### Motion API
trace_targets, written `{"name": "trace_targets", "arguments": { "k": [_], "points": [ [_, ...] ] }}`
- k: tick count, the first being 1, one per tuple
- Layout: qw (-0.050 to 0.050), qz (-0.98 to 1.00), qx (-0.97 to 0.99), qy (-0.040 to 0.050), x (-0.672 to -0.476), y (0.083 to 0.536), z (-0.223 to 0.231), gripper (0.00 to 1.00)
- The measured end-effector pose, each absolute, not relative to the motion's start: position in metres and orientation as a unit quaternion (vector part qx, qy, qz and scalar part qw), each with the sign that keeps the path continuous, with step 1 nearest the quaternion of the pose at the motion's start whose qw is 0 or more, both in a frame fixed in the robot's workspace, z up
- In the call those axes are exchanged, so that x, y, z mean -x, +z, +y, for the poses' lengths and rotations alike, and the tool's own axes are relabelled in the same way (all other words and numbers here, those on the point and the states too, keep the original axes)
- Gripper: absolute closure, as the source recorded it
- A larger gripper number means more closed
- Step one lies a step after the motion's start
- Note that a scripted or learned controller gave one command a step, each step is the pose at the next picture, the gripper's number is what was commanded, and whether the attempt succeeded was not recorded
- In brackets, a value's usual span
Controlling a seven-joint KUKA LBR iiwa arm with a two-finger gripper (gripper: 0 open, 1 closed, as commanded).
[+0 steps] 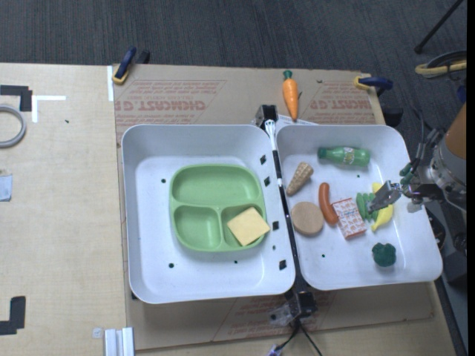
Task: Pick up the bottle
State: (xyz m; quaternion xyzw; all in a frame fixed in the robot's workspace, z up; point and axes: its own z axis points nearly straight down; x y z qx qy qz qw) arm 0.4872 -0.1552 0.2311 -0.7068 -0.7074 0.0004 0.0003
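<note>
Gripper (387,196) low over the right bin (419,262), fingers slightly parted above the yellow toy (383,215) with nothing visibly clasped, the bottle (344,156) lying on its side well up-left of the fingertips, untouched.

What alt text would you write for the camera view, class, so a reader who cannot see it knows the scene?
A robot claw reaches from the right into the right bin, over a yellow and green toy, while the green bottle lies apart near the bin's far side. The left bin holds a green divided plate with a cheese slice.
</note>
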Motion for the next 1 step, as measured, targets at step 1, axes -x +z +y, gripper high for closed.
{"name": "trace_targets", "arguments": {
  "k": [1],
  "points": [
    [0.000, -0.707, 0.707, 0.0006, -0.4877, 0.2404, -0.1554, 1.00]
  ]
}}
